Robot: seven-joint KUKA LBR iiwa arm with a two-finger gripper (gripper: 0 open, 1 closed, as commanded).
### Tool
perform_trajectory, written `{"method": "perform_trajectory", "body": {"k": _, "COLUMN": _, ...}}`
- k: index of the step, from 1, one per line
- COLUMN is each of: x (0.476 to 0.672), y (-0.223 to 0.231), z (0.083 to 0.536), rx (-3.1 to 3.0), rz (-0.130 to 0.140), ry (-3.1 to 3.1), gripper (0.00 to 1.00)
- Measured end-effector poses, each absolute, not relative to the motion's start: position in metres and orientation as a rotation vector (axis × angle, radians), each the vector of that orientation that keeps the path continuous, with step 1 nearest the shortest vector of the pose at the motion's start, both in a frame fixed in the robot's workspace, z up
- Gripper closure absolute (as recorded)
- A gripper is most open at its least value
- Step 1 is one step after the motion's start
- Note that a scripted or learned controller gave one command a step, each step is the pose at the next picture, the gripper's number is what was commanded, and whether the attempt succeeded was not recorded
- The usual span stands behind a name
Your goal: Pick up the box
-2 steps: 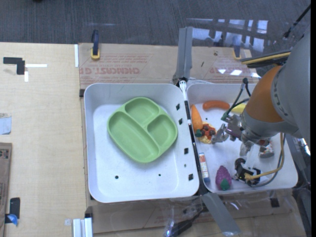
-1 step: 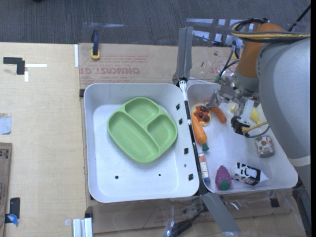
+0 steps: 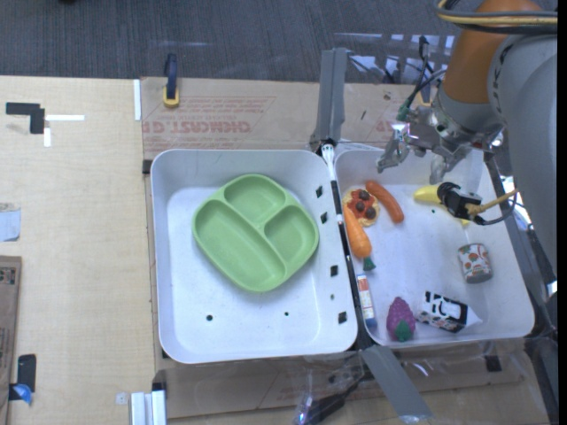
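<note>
The box [image 3: 444,311] is small, black and white, and lies on its side near the front right corner of the right bin [image 3: 509,321]. My gripper [image 3: 415,161] hangs over the back of that same bin, well behind the box and apart from it. Its fingers are spread open and nothing sits between them. The orange-banded wrist rises behind it at the top right.
A tin can [image 3: 475,262] stands just behind the box, and a purple grape bunch [image 3: 400,317] lies to its left. A banana [image 3: 430,195], sausage [image 3: 385,200], pizza slice [image 3: 362,205] and carrot [image 3: 357,235] lie nearer the gripper. The left bin holds a green divided plate [image 3: 255,231].
</note>
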State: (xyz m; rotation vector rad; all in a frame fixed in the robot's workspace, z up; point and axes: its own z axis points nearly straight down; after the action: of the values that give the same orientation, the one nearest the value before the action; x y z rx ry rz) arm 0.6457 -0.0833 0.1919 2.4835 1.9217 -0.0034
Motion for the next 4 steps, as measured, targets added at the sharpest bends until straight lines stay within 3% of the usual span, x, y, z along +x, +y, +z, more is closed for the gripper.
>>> {"method": "perform_trajectory", "body": {"k": 1, "x": 0.646, "y": -0.083, "z": 0.200, "rx": 2.481, "rz": -0.009, "ry": 1.925, "gripper": 1.00}}
{"method": "perform_trajectory", "body": {"k": 2, "x": 0.646, "y": -0.083, "z": 0.200, "rx": 2.482, "rz": -0.010, "ry": 1.924, "gripper": 0.00}}
{"method": "perform_trajectory", "body": {"k": 3, "x": 0.615, "y": -0.112, "z": 0.091, "rx": 2.629, "rz": -0.006, "ry": 1.721, "gripper": 0.00}}
{"method": "perform_trajectory", "body": {"k": 4, "x": 0.542, "y": -0.147, "z": 0.091, "rx": 2.626, "rz": -0.003, "ry": 1.736, "gripper": 0.00}}
